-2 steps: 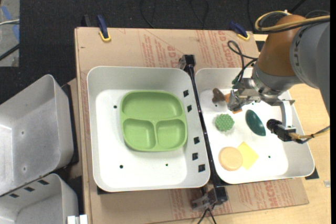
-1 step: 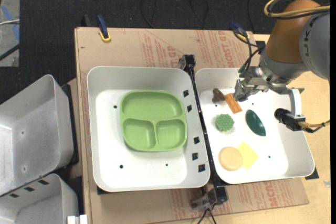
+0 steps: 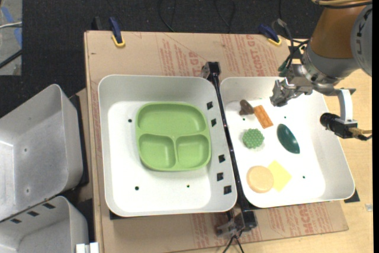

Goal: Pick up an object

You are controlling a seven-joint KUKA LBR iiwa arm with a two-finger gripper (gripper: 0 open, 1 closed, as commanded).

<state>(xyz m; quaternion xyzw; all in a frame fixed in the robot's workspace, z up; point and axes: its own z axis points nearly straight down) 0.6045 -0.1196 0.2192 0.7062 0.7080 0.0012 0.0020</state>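
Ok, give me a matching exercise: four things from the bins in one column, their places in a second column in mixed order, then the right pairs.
Things:
1. green divided plate
2. orange block
3. dark green oval piece
4. yellow square

Places:
A. right bin, near its front edge, beside the tan disc
B. left bin, in the middle
C. right bin, right of the green bumpy ball
D. right bin, near the back, beside the brown piece

Pairs: 1-B, 2-D, 3-C, 4-A
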